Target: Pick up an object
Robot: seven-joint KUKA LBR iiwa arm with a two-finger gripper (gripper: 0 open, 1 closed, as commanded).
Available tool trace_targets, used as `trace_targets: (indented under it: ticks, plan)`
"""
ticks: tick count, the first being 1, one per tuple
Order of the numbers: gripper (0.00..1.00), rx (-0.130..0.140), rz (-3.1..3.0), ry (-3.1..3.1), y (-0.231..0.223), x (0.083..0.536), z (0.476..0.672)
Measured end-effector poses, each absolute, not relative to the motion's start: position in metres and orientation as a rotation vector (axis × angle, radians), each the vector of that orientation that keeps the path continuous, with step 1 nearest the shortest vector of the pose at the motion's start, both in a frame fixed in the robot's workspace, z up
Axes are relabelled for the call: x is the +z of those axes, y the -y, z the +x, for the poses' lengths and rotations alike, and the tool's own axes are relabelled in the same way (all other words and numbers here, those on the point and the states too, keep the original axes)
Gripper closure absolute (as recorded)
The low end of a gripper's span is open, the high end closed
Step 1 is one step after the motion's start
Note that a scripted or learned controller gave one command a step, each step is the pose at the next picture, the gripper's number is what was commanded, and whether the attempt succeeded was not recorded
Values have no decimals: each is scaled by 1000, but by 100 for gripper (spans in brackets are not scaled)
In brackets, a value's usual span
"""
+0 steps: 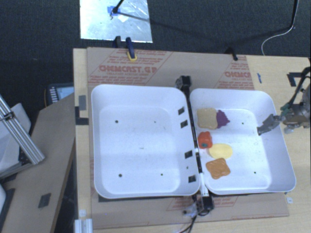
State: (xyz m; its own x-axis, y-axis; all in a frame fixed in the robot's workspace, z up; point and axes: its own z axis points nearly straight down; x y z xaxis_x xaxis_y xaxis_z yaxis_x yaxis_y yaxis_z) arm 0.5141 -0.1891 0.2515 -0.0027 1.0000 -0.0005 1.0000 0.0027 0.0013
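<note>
The pincer [268, 125] hung at the right bin's [272, 178] far edge, its opening impossible to tell. Well to its left, five small pieces clustered by the divider, the orange pepper-like toy [205, 140] touching the yellow oval piece [220, 151]. Crowding risked a glancing, empty grab.

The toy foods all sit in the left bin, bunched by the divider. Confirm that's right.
Wrong bin. The camera view shows the toy foods in the right bin, bunched by the divider; the gripper sits at that bin's far right rim.
</note>
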Motion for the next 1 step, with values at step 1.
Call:
trace_targets:
  ticks: [1]
  plan:
    - [100,4,2211,-2225,189,263,515]
